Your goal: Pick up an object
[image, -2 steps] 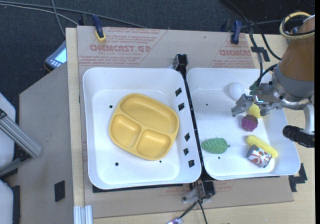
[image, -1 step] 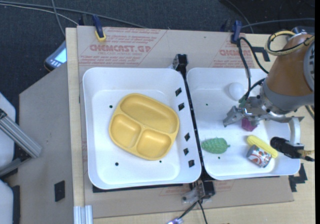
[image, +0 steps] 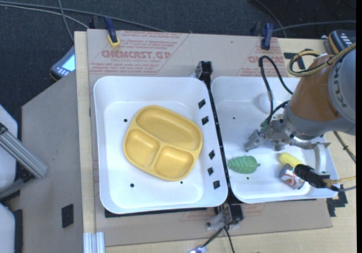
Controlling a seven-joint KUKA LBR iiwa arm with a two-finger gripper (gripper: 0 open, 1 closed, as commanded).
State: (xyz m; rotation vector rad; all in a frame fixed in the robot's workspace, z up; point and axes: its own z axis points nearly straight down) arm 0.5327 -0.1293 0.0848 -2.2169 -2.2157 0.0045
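My gripper (image: pixel 261 137) hangs low over the middle of the right bin (image: pixel 237 96), on the grey arm with its orange band (image: pixel 311 96) reaching in from the right. A green bumpy object (image: pixel 243 163) lies just below and left of the gripper, apart from it. A yellow object (image: pixel 289 159) and a small red and white can (image: pixel 292 178) lie near the bin's front right corner, partly under the wrist. A pale white object (image: pixel 263 101) rests toward the back of that bin.
The left bin (image: pixel 107 150) holds a yellow divided plate (image: pixel 163 142). A black divider with clips (image: pixel 210 133) runs between the bins. Cables (image: pixel 271 71) trail over the right bin's back edge.
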